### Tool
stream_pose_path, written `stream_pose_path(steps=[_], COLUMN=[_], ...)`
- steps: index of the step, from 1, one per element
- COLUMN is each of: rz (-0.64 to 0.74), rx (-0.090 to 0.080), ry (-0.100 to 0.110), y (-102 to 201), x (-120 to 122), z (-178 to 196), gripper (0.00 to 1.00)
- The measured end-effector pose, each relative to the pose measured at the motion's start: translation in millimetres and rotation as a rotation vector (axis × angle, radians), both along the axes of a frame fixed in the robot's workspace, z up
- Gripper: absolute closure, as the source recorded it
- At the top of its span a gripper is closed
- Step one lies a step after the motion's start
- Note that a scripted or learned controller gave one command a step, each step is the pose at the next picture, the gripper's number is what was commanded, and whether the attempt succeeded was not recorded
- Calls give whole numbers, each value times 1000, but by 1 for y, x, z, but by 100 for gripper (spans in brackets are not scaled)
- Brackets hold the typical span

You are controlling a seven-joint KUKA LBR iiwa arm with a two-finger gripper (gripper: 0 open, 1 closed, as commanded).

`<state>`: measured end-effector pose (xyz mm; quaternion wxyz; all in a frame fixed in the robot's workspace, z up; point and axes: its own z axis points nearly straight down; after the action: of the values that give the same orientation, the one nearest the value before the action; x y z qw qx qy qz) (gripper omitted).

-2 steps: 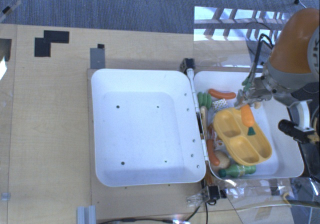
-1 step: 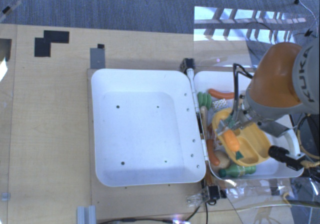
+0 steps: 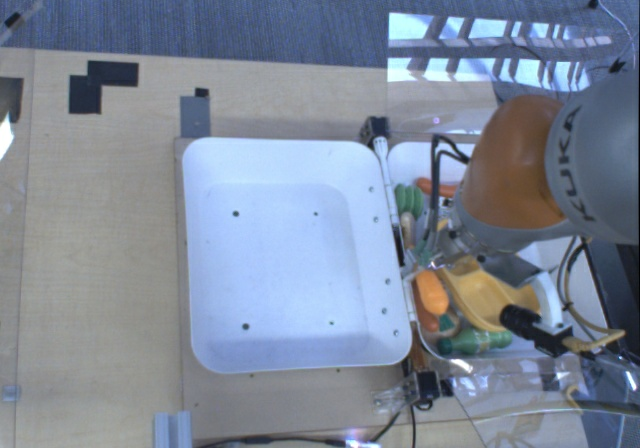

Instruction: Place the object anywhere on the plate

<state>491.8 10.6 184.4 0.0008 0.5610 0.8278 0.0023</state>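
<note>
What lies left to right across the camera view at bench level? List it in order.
Black L-shaped marker → grey bracket → left white bin → green toy vegetable at the right bin's left edge → orange toy item → yellow item → grey arm with orange band.

A grey robot arm with a rounded orange band above its wrist. Dark letters "KUKA" run along the grey casing. Thin black cables loop beside the orange band.
</note>
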Motion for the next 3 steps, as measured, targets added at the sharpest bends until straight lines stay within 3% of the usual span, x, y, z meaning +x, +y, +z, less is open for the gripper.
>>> stream_pose_path(steps=[1,2,3], rz=[1,321,614], rx=[-2,-2,-4], ry=[-7,-3,-9], y=[-2,47,92], x=[3,-3,-3], z=[11,0,59], gripper=[100,100,100])
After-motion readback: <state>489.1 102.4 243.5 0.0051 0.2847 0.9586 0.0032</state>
